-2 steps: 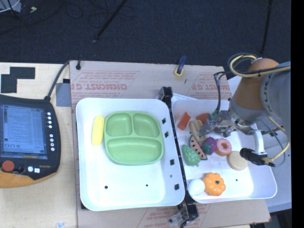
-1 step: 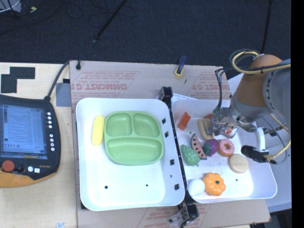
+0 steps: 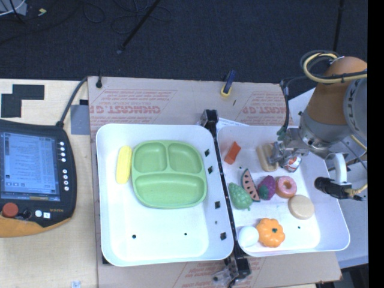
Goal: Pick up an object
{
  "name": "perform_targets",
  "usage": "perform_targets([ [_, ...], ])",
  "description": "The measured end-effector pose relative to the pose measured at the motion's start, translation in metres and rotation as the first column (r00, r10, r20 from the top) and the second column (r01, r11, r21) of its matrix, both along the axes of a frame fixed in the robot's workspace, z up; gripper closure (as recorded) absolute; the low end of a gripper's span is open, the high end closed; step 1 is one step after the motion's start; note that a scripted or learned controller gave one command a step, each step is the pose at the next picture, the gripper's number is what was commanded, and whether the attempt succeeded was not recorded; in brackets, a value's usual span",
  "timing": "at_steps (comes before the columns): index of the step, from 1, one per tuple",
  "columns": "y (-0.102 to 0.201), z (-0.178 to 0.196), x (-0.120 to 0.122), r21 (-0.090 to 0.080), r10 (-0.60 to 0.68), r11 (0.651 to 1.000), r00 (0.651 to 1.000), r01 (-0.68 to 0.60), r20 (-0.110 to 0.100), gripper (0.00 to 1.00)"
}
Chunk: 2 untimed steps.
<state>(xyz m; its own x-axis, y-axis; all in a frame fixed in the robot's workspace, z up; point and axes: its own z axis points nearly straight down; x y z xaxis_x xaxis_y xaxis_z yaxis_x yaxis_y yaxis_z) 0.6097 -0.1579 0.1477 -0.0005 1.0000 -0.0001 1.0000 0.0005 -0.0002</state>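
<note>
Two shallow white bins are seen side by side on a cardboard-covered bench. The left bin point(image 3: 114, 233) is taken up mostly by a green divided plate point(image 3: 168, 174), beside whose left edge a yellow corn cob point(image 3: 123, 164) is laid lengthwise. The right bin point(image 3: 327, 236) is crowded with toy food.

The arm point(image 3: 336, 101), grey with an orange section, is brought in from the right and bent down over the upper part of the right bin. The gripper point(image 3: 287, 156) is lowered close to a tan piece point(image 3: 265, 156) near the bin's upper middle, and something small and reddish is glimpsed at its tip. Whether the gripper is spread or closed cannot be told (the tip is too small and cluttered), and nothing can be said to be held.

Below the gripper a pink doughnut point(image 3: 286, 186) is placed, with a purple fruit point(image 3: 267, 187) touching its left side and a watermelon slice point(image 3: 249, 185) just beyond that. A green bunch of grapes point(image 3: 239, 196) is set at the bin's left wall. An orange-red block point(image 3: 232, 152) lies apart, higher up. A beige bun point(image 3: 301, 207) sits lower right of the doughnut, an orange pumpkin point(image 3: 270, 232) near the front, and a white egg point(image 3: 248, 236) just left of it.

A control tablet point(image 3: 33, 173) is rested at the far left of the bench.
</note>
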Motion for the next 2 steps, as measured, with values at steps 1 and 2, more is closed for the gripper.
perform_targets([
  [1, -0.005, 0.046, 0.007, 0.000, 0.000, 1.000, 1.000, 0.000, 0.002, 1.00],
  [2, -0.006, 0.082, 0.008, 0.000, 0.001, 1.000, 1.000, -0.001, 0.002, 1.00],
])
